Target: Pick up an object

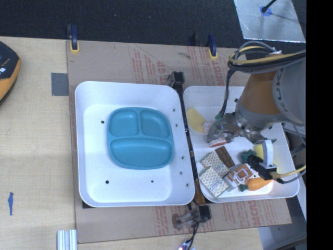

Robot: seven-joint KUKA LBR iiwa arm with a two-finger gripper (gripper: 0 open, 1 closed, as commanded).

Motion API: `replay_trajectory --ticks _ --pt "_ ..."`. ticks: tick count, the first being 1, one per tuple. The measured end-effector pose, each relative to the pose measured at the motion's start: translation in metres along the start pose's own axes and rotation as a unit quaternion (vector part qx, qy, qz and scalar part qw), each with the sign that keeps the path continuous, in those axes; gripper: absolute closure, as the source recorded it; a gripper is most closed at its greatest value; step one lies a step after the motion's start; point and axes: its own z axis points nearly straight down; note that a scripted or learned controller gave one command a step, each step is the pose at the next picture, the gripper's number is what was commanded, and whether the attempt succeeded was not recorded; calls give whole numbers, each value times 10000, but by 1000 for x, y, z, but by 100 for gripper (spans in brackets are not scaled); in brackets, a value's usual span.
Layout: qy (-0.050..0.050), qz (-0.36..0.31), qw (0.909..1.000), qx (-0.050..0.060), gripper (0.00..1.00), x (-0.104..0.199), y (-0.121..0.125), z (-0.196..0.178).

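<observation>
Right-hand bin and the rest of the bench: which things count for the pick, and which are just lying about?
For the pick:
tool
yellow piece
brown bar
patterned packets
orange carrot-like toy

Lying about:
blue divided plate in the left bin
blue clamps
yellow-black device

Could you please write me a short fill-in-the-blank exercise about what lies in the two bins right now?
1. The blue divided plate lies in the ____ bin as the camera sees it.
2. The plate has ____ compartments.
3. The gripper is down in the ____ bin.
4. The pale disc beside the gripper is ____ in colour.

Missing words: left; three; right; yellow.
</observation>
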Motion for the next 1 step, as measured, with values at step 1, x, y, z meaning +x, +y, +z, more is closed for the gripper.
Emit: replay_trajectory --ticks 1 --pt "6 -16 10000 -47 100 54 18 -95"
